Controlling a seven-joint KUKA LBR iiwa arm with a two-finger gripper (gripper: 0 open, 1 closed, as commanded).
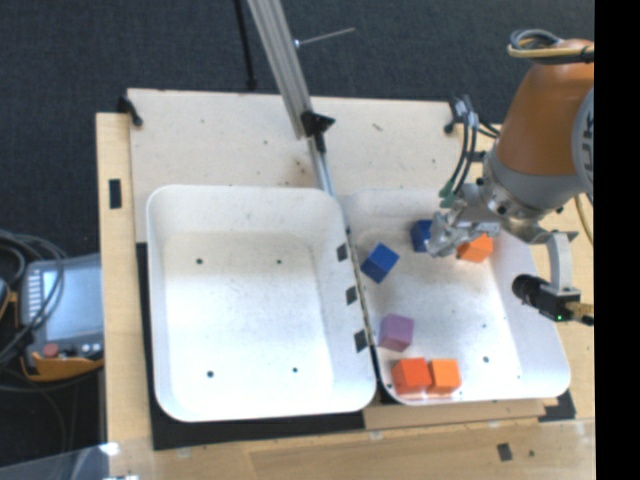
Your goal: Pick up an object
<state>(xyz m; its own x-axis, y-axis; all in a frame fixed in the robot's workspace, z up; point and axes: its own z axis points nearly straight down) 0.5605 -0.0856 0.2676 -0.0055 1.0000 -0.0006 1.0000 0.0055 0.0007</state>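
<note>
Right now the gripper (pixel 447 236) sits low in the right bin (pixel 520 368), in the upper right of the frame, between a dark blue block (pixel 421 234) on its left and an orange block (pixel 477 248) on its right. Both lie just beside it — whether either is touched, or whether the gripper is wide or closed, I cannot tell; the wrist hides the tips.

Other candidates in the same bin: a brighter blue cube (pixel 380 263) near the divider, a purple cube (pixel 397 331) lower down, and two orange cubes (pixel 426 375) touching each other against the bottom rim. The left bin (pixel 160 268) fills the middle left.

Judgement — the step is the descent onto one of the two upper blocks. To do it well, centre over a single block, not the gap between them, square the gripper to its flat faces, go fully down, close, then lift straight. The risk is nudging one block aside and closing on air.
</note>
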